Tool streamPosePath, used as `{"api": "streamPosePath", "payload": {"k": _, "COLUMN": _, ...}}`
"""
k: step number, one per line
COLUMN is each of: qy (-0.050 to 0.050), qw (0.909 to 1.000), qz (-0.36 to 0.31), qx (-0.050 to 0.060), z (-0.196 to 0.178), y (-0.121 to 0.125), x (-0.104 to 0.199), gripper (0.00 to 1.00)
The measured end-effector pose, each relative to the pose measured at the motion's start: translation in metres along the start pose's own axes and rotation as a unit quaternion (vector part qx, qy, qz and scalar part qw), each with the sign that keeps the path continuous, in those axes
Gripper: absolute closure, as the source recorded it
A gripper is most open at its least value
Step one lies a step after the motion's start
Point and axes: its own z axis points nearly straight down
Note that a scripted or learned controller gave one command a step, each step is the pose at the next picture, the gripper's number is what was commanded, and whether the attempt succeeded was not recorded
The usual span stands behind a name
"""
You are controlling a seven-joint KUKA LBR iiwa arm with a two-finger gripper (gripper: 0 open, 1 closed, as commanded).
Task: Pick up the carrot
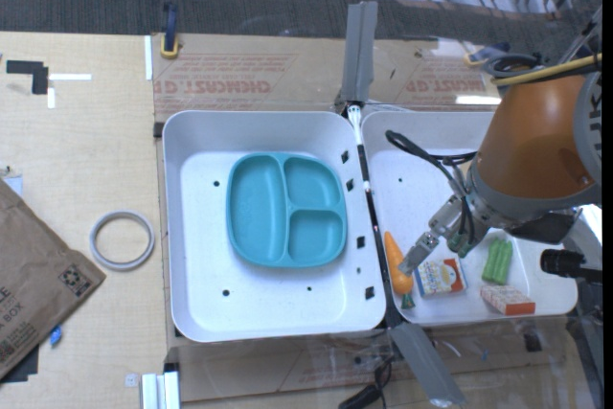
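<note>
The carrot (395, 262) is seen hard against the right bin's (450, 122) left wall. The hand (419, 257) is lowered beside it; its opening cannot be told.

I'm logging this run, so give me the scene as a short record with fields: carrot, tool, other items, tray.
carrot: orange, lying along the left wall of the right bin
tool: low over the carrot's near end
right bin: white, holds the carrot, a small carton, a green item and a box
tray: teal, three compartments, in the left bin
</note>
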Motion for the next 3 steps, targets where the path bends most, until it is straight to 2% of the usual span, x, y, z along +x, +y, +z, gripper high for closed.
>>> {"api": "streamPosePath", "payload": {"k": 1, "qy": 0.000, "qw": 0.9994, "qz": -0.036, "qx": 0.000, "z": 0.000, "y": 0.022, "x": 0.021, "gripper": 0.00}}
{"api": "streamPosePath", "payload": {"k": 2, "qy": 0.002, "qw": 0.9998, "qz": 0.022, "qx": 0.000, "z": 0.085, "y": -0.049, "x": -0.048, "gripper": 0.00}}
{"api": "streamPosePath", "payload": {"k": 3, "qy": 0.002, "qw": 0.9928, "qz": 0.120, "qx": -0.002, "z": 0.093, "y": -0.061, "x": -0.062, "gripper": 0.00}}
